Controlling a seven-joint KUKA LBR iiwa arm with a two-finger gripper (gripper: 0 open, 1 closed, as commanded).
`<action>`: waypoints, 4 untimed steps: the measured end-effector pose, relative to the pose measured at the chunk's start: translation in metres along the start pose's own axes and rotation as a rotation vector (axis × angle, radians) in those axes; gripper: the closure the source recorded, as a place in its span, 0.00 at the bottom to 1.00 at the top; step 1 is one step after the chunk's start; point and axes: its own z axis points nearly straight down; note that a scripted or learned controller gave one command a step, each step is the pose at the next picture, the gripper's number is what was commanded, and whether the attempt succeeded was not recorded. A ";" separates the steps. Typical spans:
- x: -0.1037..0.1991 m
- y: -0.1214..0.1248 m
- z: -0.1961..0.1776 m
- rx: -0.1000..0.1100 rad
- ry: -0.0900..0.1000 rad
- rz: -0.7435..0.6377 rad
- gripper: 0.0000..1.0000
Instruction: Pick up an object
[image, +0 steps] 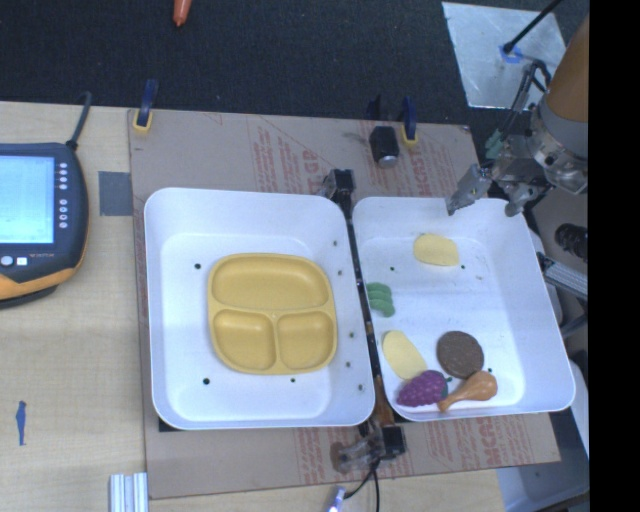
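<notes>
The right bin (520, 300) holds several toy foods: a pale yellow piece (436, 249) near the back, a green piece (379, 297) by the left wall, a yellow oval (404, 353), a brown round cookie (460, 353), purple grapes (423, 387) and an orange-brown drumstick (468, 390) at the front. My gripper (490, 198) hovers over the bin's back right corner, above and to the right of the pale yellow piece. Its two fingers are spread open with nothing between them.
The left bin (180, 230) holds a yellow divided plate (272, 311). A teach pendant (35, 220) lies on the bench at far left. Clamps (385, 143) stand along the back edge of the cardboard mat.
</notes>
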 end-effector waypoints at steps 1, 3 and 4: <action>-0.007 -0.082 0.105 0.003 0.000 0.000 0.00; -0.055 -0.079 0.162 0.002 0.000 0.001 0.00; 0.005 -0.120 0.187 -0.004 -0.001 -0.002 0.00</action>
